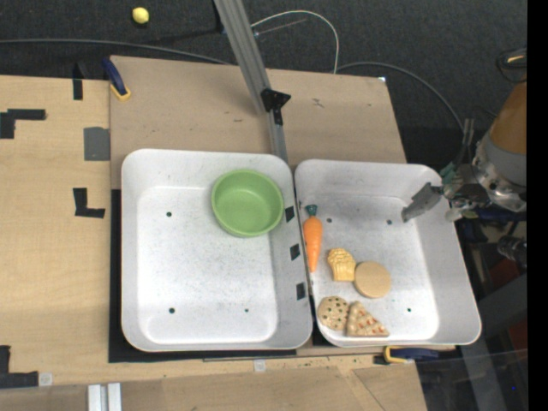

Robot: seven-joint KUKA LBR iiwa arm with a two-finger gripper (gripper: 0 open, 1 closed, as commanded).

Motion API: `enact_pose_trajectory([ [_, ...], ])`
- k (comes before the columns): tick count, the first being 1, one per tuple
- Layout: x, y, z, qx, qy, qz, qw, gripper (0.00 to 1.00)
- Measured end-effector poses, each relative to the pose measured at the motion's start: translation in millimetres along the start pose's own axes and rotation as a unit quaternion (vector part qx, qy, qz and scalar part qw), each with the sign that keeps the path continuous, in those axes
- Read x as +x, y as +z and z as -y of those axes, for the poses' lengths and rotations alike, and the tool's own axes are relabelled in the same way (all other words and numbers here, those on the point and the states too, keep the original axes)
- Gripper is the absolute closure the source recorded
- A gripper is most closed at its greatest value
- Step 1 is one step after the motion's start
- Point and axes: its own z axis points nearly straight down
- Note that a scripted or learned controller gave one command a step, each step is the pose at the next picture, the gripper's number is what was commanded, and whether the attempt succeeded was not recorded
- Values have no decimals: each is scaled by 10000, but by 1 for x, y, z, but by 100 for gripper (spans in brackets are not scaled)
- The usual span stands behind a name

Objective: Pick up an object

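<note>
Five food items cluster near the carrot (pixel 312 241), risking a multi-object snag. The pincer (pixel 421 201) hangs over the right bin (pixel 428 315); its opening cannot be determined.

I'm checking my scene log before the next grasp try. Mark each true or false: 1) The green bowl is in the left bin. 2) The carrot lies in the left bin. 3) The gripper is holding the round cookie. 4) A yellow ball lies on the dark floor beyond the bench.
1) True: the green bowl sits in the left bin.
2) False: the carrot lies in the right bin, along its left wall.
3) False: the gripper is at the right bin's upper right, apart from the round cookie.
4) True: the yellow ball is there.
</note>
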Motion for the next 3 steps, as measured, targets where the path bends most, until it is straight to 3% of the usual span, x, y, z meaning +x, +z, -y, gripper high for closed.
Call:
enact_pose_trajectory([
  [1,0,0,0,0,1,-1,10000,0],
  [3,1,122,-1,33,3,-7,10000,0],
])
